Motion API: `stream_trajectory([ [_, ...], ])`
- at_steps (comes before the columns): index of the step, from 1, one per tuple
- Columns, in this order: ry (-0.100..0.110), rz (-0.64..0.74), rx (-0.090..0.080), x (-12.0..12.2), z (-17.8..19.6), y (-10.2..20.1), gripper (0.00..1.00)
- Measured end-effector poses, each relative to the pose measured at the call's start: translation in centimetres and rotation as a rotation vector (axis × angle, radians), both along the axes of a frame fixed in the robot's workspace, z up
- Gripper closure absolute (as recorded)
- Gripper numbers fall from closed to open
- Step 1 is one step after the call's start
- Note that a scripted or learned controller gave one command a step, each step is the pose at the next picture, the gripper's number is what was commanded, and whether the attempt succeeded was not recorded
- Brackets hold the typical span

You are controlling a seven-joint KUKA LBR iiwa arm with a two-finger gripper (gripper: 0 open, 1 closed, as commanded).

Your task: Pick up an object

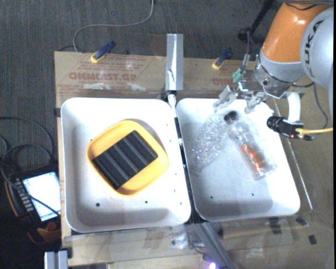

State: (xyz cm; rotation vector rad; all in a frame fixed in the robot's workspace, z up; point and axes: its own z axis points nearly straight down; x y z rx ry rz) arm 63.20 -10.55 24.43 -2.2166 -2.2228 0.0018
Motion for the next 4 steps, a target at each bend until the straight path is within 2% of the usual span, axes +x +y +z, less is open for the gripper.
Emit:
stream_trajectory([
  [1,-0.003,0.075,0.0,-0.8,-11.3,-4.3,0.0],
  [2,-0.035,0.187,-0.01,-3.9,-14.5,-5.7,0.0],
  [3,-0.004,0.093,-0.003,2.7,-14.5,-9.0,0.0],
  [4,-0.013,0.341,-0.006,-0.5,-15.4,-5.4,0.0],
])
